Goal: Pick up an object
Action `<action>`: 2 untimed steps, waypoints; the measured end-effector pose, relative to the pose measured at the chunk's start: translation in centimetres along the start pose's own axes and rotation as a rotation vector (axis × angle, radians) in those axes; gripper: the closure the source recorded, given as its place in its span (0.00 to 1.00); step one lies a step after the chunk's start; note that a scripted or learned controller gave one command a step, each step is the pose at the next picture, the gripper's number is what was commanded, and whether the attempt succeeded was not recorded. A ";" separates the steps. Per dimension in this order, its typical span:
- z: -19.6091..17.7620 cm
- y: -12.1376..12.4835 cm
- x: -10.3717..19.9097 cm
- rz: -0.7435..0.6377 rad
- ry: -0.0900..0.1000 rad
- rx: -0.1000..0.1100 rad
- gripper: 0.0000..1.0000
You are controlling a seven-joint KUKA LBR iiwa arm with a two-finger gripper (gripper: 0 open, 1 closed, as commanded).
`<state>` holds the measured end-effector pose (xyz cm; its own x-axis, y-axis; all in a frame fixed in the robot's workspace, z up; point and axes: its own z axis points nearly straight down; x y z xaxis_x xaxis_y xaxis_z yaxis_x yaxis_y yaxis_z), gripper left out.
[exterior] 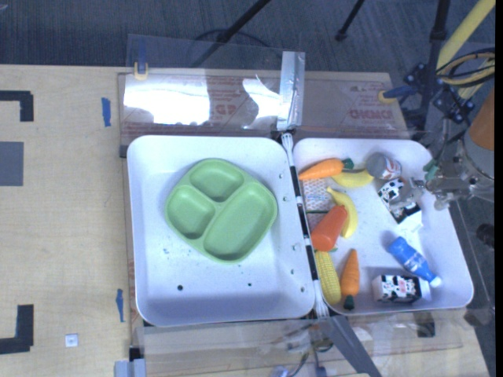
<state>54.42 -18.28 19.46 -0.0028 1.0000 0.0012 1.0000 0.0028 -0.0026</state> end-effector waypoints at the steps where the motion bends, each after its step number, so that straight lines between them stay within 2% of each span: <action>1: 10.0 3.9 -1.9 -0.078 0.002 -0.004 0.00; 2: 9.1 3.9 -2.0 -0.077 0.001 -0.003 1.00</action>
<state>58.31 -20.26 10.33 -0.0797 0.9968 0.0021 0.9968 0.0797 0.0004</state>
